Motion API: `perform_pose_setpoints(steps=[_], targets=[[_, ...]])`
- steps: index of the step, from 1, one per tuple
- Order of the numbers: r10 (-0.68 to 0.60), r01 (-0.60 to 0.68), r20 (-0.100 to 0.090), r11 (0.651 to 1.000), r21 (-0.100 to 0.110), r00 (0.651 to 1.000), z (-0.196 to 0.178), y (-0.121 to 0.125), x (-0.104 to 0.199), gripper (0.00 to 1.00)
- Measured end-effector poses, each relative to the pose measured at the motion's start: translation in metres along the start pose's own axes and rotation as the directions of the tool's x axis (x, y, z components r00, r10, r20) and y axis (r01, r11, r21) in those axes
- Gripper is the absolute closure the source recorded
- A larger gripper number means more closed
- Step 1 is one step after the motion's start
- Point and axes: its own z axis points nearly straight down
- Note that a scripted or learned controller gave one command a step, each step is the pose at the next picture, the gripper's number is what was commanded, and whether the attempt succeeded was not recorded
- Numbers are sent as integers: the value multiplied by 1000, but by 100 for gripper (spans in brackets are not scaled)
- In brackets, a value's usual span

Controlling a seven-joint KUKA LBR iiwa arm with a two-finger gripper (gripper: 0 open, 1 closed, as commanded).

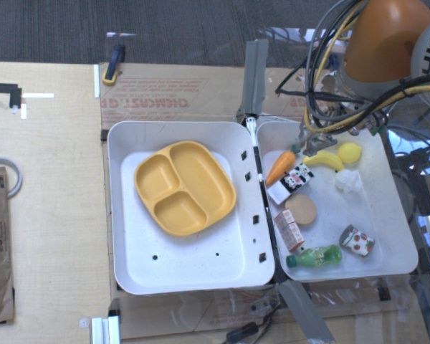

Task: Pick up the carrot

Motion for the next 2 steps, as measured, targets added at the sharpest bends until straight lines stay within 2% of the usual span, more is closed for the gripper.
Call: perform_pose_setpoints(steps=[1, 2], targets=[[-6, 6, 2, 1000, 4, 1000, -40, -92, 36, 100], [-192, 192, 0, 981, 1, 981, -52, -29, 17, 100]])
